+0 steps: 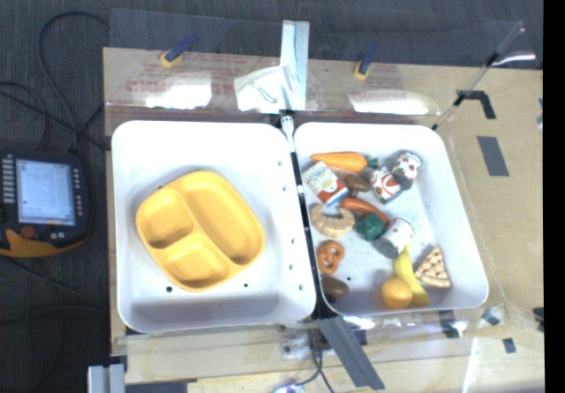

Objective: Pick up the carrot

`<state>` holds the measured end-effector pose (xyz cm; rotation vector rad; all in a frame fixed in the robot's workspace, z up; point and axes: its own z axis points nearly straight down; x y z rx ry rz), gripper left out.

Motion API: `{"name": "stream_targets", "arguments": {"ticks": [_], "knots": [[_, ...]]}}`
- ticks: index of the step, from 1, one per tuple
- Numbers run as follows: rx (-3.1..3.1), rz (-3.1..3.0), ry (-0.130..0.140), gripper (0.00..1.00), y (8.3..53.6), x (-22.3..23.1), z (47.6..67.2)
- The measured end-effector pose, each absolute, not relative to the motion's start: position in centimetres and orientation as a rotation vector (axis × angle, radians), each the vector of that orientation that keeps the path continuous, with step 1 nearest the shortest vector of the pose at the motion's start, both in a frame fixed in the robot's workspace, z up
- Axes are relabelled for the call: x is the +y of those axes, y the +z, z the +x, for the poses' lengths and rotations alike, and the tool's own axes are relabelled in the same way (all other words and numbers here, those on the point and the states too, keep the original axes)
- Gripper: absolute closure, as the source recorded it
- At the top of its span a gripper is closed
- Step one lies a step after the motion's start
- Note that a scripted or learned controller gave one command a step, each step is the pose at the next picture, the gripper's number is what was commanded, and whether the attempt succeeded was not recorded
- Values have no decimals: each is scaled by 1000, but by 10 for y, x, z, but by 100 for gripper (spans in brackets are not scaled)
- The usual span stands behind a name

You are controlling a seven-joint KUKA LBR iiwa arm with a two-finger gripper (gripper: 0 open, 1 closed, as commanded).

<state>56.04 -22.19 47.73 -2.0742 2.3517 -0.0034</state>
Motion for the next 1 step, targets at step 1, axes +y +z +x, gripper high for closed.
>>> {"name": "stream_targets", "arguments": {"ticks": [1], "knots": [[1982,-2435,9,100,398,-215,541]]}}
